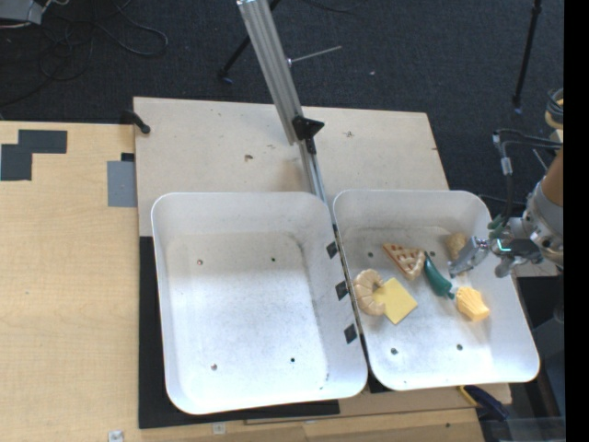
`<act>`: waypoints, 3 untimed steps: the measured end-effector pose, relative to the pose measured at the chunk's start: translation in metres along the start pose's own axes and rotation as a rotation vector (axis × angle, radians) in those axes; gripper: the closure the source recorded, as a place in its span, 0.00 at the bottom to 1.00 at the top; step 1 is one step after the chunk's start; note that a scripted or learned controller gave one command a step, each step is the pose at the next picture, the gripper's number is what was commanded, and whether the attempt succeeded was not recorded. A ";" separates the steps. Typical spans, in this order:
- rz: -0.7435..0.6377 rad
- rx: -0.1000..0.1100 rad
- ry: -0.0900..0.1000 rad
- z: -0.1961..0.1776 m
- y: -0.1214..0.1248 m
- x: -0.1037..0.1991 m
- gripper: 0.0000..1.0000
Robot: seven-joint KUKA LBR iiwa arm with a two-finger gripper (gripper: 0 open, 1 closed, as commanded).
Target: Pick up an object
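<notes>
Several small objects lie in the right bin (433, 362): a waffle-patterned wedge (403, 258), a small tan piece (456, 244), a green-handled tool (438, 280), a yellow square block (398, 301), a tan round piece (369, 290) and a yellow lump (472, 304). My gripper (485, 261) hangs over the bin's right side, just right of the green tool and above the yellow lump. Its fingers stand spread, so it is open, with nothing between them. The arm (545, 212) comes in from the right edge.
The left bin (239, 302) sits beside the right one. A slanted metal bar (276, 81) rises from the gap between the bins toward the back. Black clips (340, 288) line the shared rim. Cables and a stand lie on the dark floor behind.
</notes>
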State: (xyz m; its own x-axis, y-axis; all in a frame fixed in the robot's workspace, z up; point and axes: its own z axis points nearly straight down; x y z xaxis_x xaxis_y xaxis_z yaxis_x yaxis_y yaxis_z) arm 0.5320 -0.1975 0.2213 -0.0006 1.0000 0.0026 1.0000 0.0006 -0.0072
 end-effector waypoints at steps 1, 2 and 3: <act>0.001 -0.004 -0.001 -0.002 0.001 0.000 0.00; 0.002 0.001 0.000 0.050 0.009 -0.004 0.00; -0.001 0.001 0.001 0.104 0.018 0.001 0.00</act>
State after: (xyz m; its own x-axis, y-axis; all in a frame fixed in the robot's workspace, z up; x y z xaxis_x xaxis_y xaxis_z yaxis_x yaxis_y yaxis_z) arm 0.5491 -0.1966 0.1174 -0.0015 1.0000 0.0031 1.0000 0.0016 -0.0078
